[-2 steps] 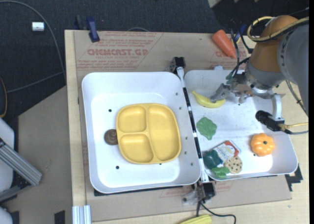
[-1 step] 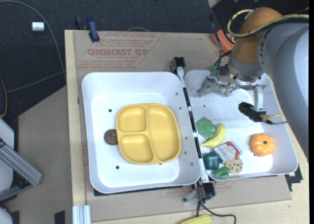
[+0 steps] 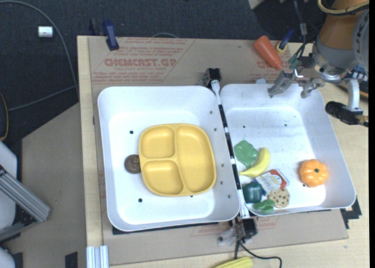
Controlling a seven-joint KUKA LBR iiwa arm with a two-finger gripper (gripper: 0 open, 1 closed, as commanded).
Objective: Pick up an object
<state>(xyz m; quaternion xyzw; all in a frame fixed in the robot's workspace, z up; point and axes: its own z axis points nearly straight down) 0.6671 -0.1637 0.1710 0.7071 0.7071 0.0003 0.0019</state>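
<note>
Step in hand: approach, nothing grasped; your gripper (image 3: 295,85) hangs spread wide and bare over the right bin's (image 3: 275,117) far edge; candidates cluster at its near side: banana (image 3: 258,163), pumpkin (image 3: 313,173); next, you descend onto one squarely.

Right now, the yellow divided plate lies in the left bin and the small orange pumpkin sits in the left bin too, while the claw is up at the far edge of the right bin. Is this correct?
Not quite. The camera view shows the orange pumpkin in the right bin, not the left. The rest holds: the yellow divided plate lies in the left bin, and the claw is at the right bin's far edge.
</note>
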